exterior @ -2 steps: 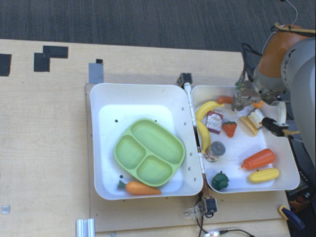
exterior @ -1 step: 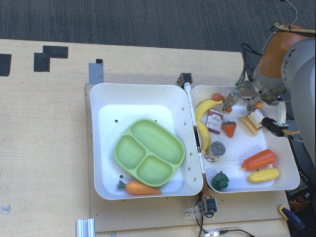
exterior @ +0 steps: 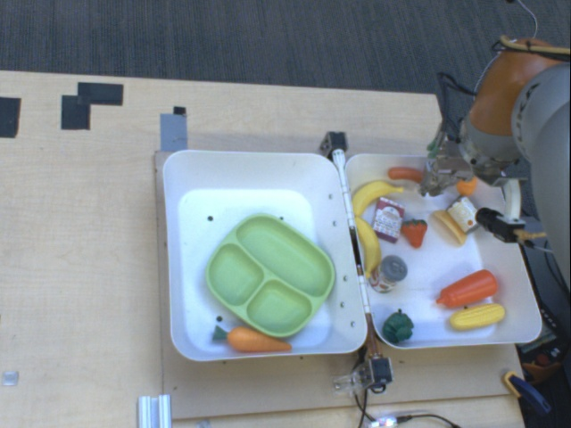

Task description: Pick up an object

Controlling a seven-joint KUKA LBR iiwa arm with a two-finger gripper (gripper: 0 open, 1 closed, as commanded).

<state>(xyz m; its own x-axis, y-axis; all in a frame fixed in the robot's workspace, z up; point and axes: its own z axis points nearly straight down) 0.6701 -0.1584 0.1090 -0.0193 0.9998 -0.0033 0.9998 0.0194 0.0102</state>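
Observation:
My gripper hangs low over the back of the right bin, under the grey wrist with its orange band. Just left of it lies a small orange-red piece, and just right of it a small orange piece. In front of it lies a cream bread-like piece. Further left in this bin are a banana, a red box, a strawberry and a can. Near the front lie a red-orange pepper, a yellow corn cob and a dark green vegetable.
The left bin holds a green divided plate and a carrot at its front edge. A rail with a black clamp separates the bins. The arm's bulk covers the right bin's far right corner.

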